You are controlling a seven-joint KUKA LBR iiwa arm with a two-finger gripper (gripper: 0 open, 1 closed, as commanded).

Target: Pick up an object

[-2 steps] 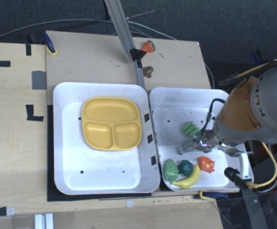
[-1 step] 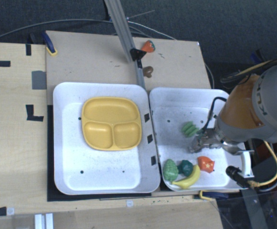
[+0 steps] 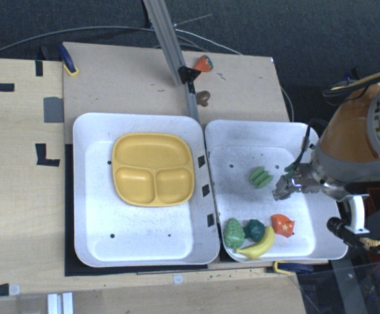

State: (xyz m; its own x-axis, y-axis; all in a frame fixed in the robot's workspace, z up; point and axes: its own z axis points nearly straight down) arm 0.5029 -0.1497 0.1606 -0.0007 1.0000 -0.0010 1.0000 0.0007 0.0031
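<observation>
The gripper (image 3: 285, 187) is hovering in the right bin (image 3: 237, 138), fingers possibly narrow, gripping nothing; the green ridged object (image 3: 260, 177) is lying beside it, long axis slanting toward the arm, bench (image 3: 131, 77) underneath

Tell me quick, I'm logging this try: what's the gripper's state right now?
Gripper: cannot be told; it hangs over the right bin, beside the green ridged toy, with nothing seen between it.
</observation>
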